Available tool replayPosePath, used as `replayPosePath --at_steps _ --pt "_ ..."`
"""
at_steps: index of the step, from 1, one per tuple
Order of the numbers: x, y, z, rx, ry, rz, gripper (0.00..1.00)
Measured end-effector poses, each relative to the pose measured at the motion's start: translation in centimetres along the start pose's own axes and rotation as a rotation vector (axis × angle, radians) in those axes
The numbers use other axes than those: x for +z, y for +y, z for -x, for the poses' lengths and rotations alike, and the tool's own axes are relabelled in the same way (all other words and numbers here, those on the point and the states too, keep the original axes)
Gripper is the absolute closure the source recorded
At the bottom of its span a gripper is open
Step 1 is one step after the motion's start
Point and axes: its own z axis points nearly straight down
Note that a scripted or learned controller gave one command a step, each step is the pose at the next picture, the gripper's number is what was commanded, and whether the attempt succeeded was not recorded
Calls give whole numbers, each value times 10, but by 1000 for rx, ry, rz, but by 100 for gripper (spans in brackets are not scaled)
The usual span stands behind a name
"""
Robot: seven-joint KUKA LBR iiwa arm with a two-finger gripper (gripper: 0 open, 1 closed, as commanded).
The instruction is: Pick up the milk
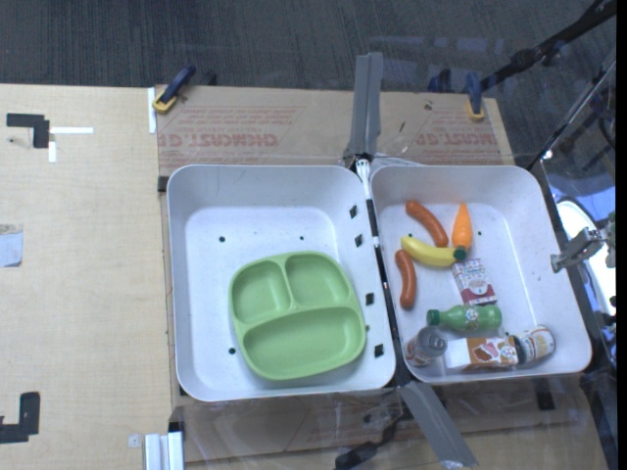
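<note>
Approach step, grasp not yet begun: the milk, judged to be the small white-and-red carton in the right bin, lies between the banana at 11 o'clock and the green bottle at 6 o'clock, so the claw, whose state cannot be told, needs a descent squarely over it.
</note>
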Motion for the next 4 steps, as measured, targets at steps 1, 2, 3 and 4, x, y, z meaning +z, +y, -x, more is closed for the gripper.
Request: replayPosePath --at_steps 1,2,3,4 --pt "96 1 -56 -48 3 -3 0" --pt "178 8 -19 -203 -6 23 0" --pt "90 47 -144 -330 2 0 0" --pt "143 6 -103 -332 2 -1 0"
